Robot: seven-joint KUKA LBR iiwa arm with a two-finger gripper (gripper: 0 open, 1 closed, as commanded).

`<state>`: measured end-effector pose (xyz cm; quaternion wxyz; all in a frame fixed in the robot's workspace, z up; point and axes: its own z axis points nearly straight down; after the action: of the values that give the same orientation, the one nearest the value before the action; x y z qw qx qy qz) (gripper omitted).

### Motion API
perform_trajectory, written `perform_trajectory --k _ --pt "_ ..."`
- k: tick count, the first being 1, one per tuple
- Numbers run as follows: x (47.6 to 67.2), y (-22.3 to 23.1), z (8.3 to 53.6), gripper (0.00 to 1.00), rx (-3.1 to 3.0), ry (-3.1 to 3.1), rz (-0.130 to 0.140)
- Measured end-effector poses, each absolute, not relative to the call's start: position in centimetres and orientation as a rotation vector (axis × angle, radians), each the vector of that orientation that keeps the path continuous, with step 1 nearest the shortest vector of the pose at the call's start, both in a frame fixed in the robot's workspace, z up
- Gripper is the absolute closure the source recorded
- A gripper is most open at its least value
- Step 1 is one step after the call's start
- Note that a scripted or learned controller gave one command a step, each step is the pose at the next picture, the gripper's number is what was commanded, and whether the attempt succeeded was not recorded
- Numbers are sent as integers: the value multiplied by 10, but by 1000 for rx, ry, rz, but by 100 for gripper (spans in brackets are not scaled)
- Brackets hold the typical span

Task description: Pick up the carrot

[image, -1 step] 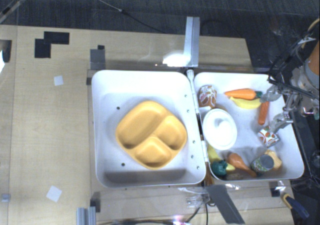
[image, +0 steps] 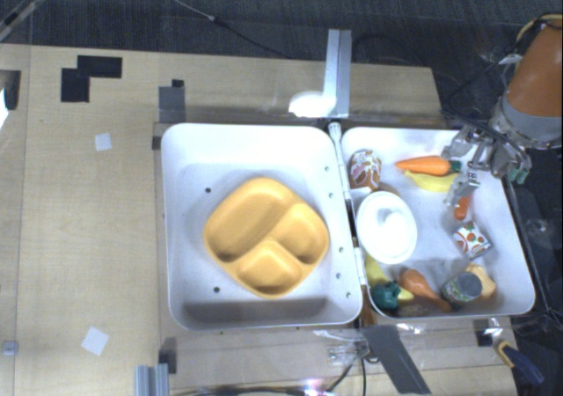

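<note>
Top of the right white bin (image: 519, 236): orange tapered plastic carrot (image: 424, 165), lying across a yellow piece. Gripper (image: 479, 159) just beside its leafy end; jaw state: cannot tell. Likely light, stiff, slick. Grab mid-body, across the width.

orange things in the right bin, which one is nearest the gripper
The long orange carrot at the bin's far side, lying across a yellow piece; its leafy end nearly meets the gripper.

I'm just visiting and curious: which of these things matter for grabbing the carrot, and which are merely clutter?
For the job:
carrot
gripper

Just lying about:
yellow tray
white bowl
banana
left bin
right bin
</note>
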<state>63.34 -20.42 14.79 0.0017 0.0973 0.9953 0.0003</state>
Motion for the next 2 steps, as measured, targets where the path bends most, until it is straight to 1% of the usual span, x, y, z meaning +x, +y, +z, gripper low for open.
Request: perform_trajectory --k 1,2 --pt "665 -187 111 0 275 3126 1" --pt "658 -171 87 0 351 3122 -1"
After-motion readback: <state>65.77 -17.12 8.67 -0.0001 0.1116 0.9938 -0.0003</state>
